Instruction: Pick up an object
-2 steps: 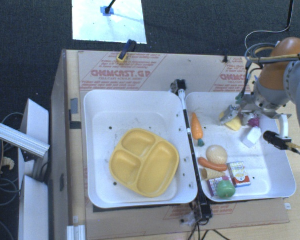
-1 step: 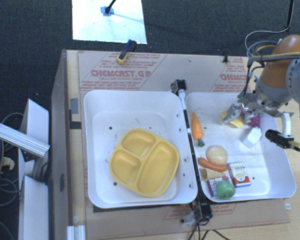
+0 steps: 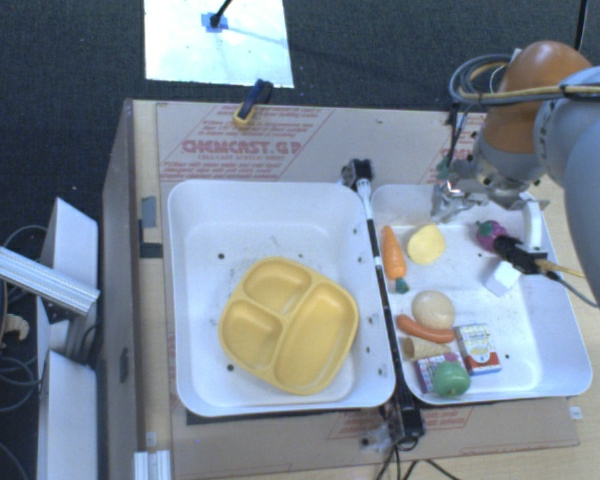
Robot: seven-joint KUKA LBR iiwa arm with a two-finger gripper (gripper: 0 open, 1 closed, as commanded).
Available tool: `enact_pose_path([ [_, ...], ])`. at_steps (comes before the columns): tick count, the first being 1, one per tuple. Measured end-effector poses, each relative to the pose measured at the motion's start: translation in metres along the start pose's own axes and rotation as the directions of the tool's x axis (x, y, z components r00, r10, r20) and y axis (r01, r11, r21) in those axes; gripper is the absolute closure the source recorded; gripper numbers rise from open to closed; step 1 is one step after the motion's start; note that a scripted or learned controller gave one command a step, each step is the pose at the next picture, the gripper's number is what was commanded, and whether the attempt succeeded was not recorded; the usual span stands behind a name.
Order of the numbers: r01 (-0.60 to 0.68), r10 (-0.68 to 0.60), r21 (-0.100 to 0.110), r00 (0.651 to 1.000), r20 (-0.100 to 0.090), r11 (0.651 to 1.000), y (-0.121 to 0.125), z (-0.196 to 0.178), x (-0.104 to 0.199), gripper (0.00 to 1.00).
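At the bottom of the frame, closest to you, a green apple [image 3: 451, 378] sits in the lower corner of the right bin [image 3: 570, 353]. Just above it you see a small red-and-white packet [image 3: 477, 349], an orange sausage-like piece [image 3: 425, 329] and a pale round bun [image 3: 433, 308].

Higher in the same bin, an orange carrot [image 3: 393, 252] lies along the left wall, with a yellow lemon-like piece [image 3: 426, 244] just beside it. To the right, a purple item [image 3: 491, 233] and a white block [image 3: 501, 277] lie near the right wall.

Your pincer [image 3: 456, 197] hangs at the upper end of the right bin, under the grey arm [image 3: 580, 138] that enters from the upper right. The yellow piece lies just below it and slightly left; the purple item lies to its lower right. You cannot tell from here whether the pincer is open or closed, and no object shows within it.

In the left bin [image 3: 195, 268], a yellow divided plate [image 3: 288, 323] rests right of centre. Both bins sit on the counter [image 3: 280, 143].
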State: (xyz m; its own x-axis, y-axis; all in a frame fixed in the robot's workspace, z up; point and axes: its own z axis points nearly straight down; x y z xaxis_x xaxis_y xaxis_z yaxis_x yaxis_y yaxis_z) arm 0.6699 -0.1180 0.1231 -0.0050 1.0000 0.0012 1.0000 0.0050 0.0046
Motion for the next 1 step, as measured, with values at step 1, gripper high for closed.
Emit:
enact_pose_path([
  [1, -0.001, 0.001, 0.002, 1.0, 0.002, 1.0, -0.0007, 0.0005, -0.0016, 0.0],
])
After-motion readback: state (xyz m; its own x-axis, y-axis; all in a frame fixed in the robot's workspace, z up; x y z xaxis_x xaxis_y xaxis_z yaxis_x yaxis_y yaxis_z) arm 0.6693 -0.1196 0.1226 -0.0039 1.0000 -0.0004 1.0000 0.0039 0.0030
